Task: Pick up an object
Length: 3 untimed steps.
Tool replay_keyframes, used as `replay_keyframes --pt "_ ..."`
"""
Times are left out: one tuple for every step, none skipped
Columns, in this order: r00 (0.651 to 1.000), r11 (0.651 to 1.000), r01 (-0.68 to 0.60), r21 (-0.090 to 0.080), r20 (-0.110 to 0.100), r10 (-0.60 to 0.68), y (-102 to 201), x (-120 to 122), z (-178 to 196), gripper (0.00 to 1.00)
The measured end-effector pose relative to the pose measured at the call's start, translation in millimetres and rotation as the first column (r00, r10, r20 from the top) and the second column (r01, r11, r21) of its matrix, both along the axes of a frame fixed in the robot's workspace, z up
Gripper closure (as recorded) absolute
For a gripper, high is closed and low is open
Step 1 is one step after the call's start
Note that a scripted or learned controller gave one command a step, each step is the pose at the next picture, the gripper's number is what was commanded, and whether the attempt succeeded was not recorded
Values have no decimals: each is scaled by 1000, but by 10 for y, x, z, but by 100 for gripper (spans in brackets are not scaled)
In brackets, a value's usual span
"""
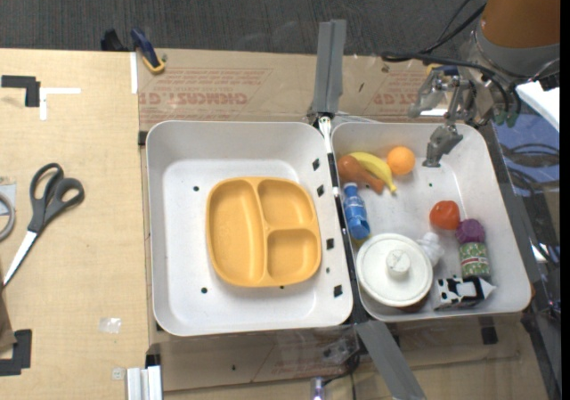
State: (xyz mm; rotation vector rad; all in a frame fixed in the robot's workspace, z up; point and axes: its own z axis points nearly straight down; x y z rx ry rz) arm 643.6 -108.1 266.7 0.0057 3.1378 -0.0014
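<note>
my jaws hovering over the right white bin, grip state unclear; small orange ball lying unpicked.

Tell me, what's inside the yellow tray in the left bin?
Nothing that I can see: all three compartments of the yellow tray show bare plastic. The bin floor beneath the tray is covered, so anything under it stays hidden.
</note>
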Motion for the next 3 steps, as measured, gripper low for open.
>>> replay_keyframes --pt "948 948 320 1 0 -320 -44 9 -1586 0" --pt "917 917 400 2 2 -400 148 72 -1717 0" --pt "918 918 397 3 8 -397 153 89 -1604 100"
